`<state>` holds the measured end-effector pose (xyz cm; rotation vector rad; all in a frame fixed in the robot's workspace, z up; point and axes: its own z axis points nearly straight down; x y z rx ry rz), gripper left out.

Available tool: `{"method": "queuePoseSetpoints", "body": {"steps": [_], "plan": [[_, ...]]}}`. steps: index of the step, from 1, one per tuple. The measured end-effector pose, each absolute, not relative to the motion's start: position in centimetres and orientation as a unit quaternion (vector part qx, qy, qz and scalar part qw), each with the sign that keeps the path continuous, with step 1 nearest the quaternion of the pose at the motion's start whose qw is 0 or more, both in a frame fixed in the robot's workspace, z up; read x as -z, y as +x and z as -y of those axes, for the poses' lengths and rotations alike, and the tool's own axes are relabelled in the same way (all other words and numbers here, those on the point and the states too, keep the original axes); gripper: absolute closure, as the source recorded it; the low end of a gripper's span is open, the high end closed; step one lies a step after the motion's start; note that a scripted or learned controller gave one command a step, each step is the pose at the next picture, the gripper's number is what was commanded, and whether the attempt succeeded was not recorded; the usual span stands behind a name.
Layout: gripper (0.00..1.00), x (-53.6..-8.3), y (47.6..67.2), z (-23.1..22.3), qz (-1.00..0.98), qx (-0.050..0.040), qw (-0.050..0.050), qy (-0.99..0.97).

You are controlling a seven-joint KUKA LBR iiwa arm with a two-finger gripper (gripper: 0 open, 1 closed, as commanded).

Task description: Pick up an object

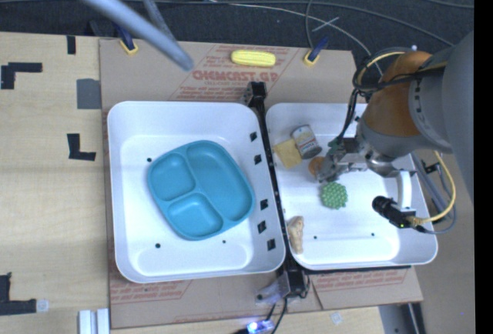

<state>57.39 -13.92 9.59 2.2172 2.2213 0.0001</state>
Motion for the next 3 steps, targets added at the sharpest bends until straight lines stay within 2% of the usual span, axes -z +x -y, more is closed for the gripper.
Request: {"method": "queuePoseSetpoints", "body": {"steps": [1,3], "plan": [[1.00,-13.8,57.6,14.0,-0.707,-0.0003,0.000,0.707],[1.00,-25.0,58.7,12.3,-0.708,-0.0009,0.001,0.706]]}}
